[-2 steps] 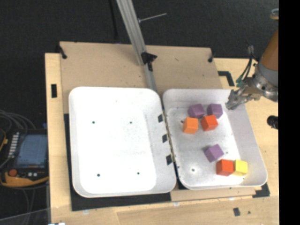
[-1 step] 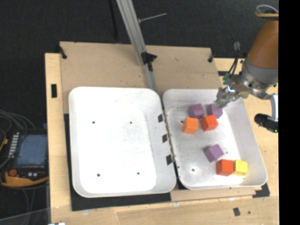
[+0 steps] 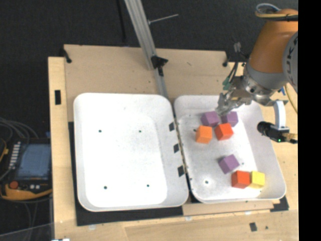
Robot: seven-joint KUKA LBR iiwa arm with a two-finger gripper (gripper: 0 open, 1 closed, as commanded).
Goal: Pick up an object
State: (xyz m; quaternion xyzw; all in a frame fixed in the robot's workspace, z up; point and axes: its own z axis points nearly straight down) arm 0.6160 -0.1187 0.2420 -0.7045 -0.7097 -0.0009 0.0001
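We cannot tell the claw's [image 3: 226, 106] opening, so above the purple cubes [image 3: 211, 118] just below it, we should centre on one.

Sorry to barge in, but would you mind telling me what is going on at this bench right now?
A grey and orange robot arm reaches in over the right bin, with its gripper low over a cluster of blocks near the bin's far side: two purple blocks, an orange one and a red one. Nearer the front lie another purple block, a red block and a yellow block. Nothing looks lifted yet.
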